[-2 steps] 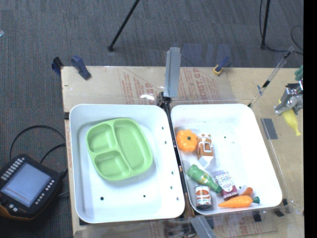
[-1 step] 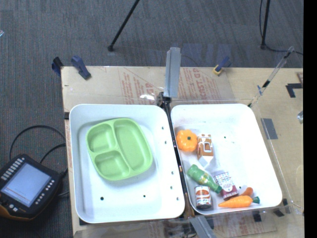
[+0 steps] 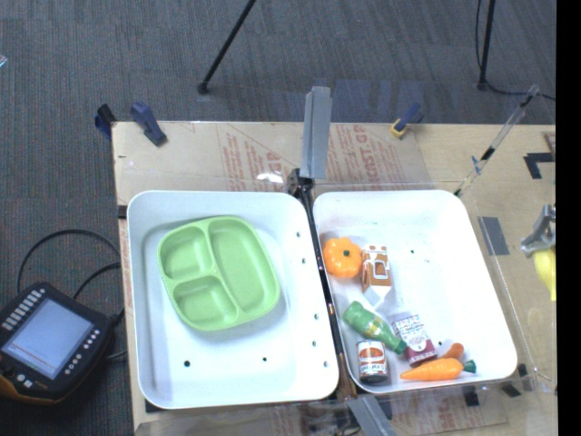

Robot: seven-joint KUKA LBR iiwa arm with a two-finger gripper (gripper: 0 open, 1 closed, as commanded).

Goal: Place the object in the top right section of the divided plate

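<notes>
- Nearest the camera, along the front of the right bin [image 3: 427, 209], sit a small can [image 3: 371, 361], a carrot [image 3: 438, 369] and a sauce packet [image 3: 413, 335], all bunched together.
- Bit further back: green bottle [image 3: 372, 326], a little carton [image 3: 376, 267] and an orange pumpkin [image 3: 343, 256], touching or nearly so.
- Green plate [image 3: 219, 271] lies in the left bin [image 3: 150, 352] with nothing in any section, top right one included.
- So honestly the task looks barely started; nothing's picked, and I can't say which object is meant.
- Gripper [image 3: 542, 234] pokes in at the right edge, outside the bins. Can't tell its state.
</notes>
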